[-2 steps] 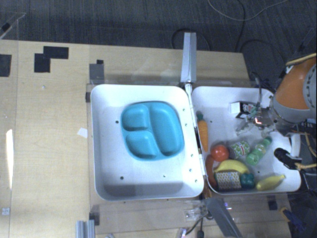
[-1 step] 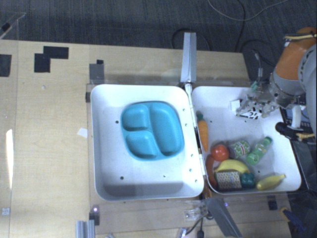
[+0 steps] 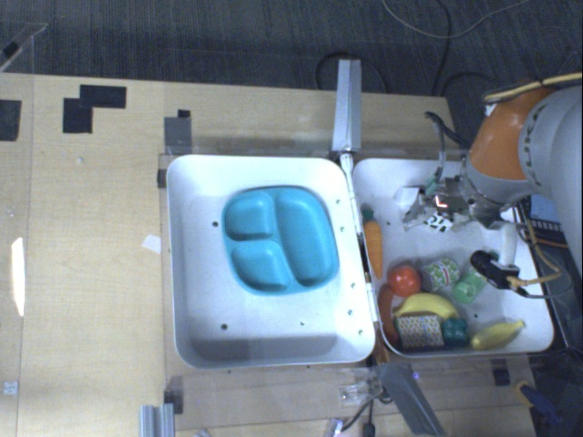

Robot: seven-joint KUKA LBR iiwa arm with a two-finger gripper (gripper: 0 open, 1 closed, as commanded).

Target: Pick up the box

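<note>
The box (image 3: 419, 331) is small, with a grey mesh-like pattern. It lies at the front of the right bin (image 3: 392, 185), tucked under a yellow banana (image 3: 428, 306). My gripper (image 3: 435, 215) hangs over the back part of the same bin, well behind the box and apart from it. Nothing shows in its grasp. The grey arm with its orange band (image 3: 501, 148) comes in from the right.
Around the box lie a red tomato (image 3: 405, 279), an orange carrot (image 3: 373, 247) by the left wall, a second banana (image 3: 496, 334), a patterned green packet (image 3: 444, 271) and small green pieces (image 3: 469, 288). A blue divided plate (image 3: 278, 238) sits in the left bin (image 3: 196, 244).
</note>
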